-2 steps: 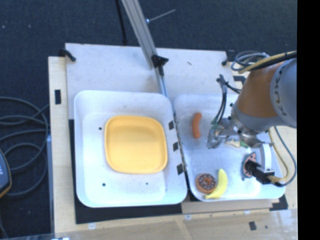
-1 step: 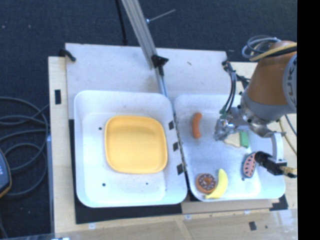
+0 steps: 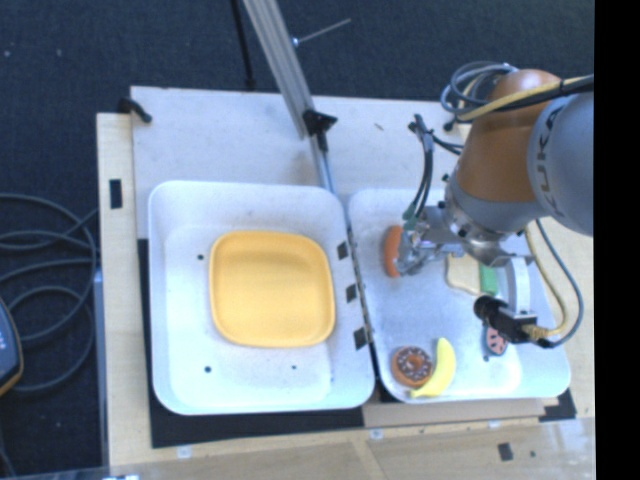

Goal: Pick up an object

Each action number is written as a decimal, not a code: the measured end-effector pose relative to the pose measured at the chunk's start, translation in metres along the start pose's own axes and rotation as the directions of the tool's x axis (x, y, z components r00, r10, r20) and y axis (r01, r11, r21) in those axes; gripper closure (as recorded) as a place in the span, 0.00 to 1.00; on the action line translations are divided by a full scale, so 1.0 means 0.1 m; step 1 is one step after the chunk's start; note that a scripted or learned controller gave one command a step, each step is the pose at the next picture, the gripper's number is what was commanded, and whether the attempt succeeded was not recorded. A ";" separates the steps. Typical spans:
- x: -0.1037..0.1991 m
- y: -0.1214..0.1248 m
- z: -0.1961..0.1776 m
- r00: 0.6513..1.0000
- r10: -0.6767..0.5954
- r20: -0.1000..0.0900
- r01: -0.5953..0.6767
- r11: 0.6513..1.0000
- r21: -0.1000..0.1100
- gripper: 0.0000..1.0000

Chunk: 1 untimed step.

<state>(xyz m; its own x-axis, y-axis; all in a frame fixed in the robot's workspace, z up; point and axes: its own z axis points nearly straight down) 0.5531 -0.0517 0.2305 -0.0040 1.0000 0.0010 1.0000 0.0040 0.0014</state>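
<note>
the end effector [image 3: 412,256], its opening impossible to tell, hangs right of centre beside an orange hot-dog-like toy [image 3: 392,251] just to its left, long axis running up-down.

On the grey arm [image 3: 560,158], at the right, dark letters are showing partly; they are seeming to read "KU", nothing more is readable.

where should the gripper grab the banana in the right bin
Grip the banana across its narrow middle, coming from above. It lies flat and curved by the bin's near rim, with the donut against its left, so probably set the fingers carefully.
</note>
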 end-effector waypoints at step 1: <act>0.55 0.19 0.07 1.000 -0.001 0.000 0.001 1.000 0.001 1.00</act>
<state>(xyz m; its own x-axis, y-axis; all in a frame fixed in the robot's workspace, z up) 0.5719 0.0029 0.2240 -0.0046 1.0000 0.0010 1.0000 0.0046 0.0000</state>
